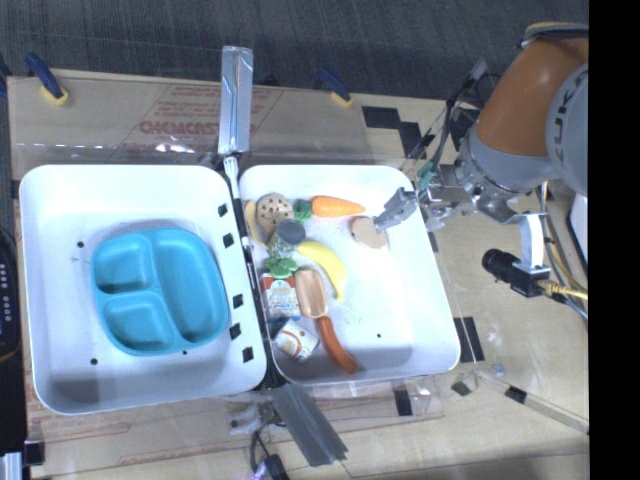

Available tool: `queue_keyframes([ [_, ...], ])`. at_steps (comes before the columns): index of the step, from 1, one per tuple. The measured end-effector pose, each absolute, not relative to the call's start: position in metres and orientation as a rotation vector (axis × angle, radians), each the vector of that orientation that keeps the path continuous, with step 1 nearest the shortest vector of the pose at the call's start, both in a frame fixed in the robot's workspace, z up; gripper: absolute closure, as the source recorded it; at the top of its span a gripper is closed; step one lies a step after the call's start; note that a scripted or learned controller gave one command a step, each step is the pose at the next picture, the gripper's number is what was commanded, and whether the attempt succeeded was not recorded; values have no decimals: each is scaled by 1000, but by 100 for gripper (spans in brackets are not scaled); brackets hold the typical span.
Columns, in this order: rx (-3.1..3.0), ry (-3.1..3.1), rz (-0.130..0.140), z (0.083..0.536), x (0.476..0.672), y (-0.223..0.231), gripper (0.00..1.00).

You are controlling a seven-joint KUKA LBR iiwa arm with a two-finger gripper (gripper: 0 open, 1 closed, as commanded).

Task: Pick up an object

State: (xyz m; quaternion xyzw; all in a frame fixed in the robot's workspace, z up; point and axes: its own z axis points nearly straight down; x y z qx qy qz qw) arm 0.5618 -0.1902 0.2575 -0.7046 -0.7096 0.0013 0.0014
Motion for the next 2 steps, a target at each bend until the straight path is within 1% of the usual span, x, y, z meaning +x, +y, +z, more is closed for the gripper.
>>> queue_keyframes([
  [1, -2237, -2187, 13, 131, 569, -203, 0],
  [2, -2195, -2268, -7, 101, 575, -183, 0],
])
